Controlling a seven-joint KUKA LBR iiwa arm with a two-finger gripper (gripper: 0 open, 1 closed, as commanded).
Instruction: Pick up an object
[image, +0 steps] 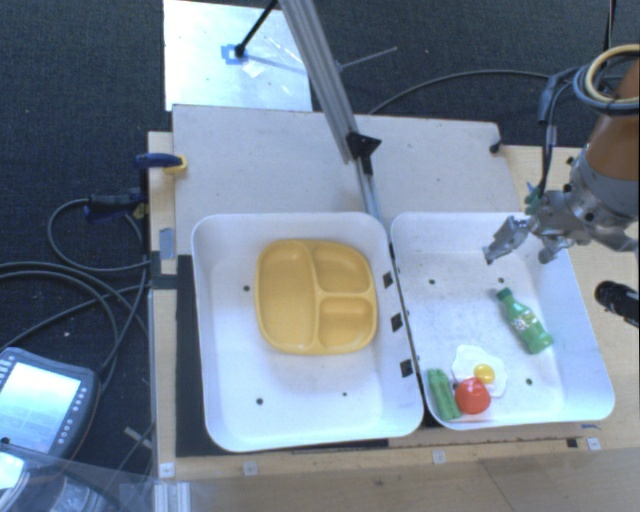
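The green bottle lies in the right bin, just below the gripper, long axis slanting down-right; the fingers look spread apart, holding nothing

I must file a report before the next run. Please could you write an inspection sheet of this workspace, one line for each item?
Surface: bench bearing left bin and right bin, side by side.
Job's things: green bottle, fried egg toy, red tomato, green vegetable, all in right bin.
Clutter: yellow divided plate in left bin.
Grippers: gripper over right bin's far edge, holding nothing.
Cables: black cables on floor, left.
Surroundings: dark carpet; pendant screen lower left.
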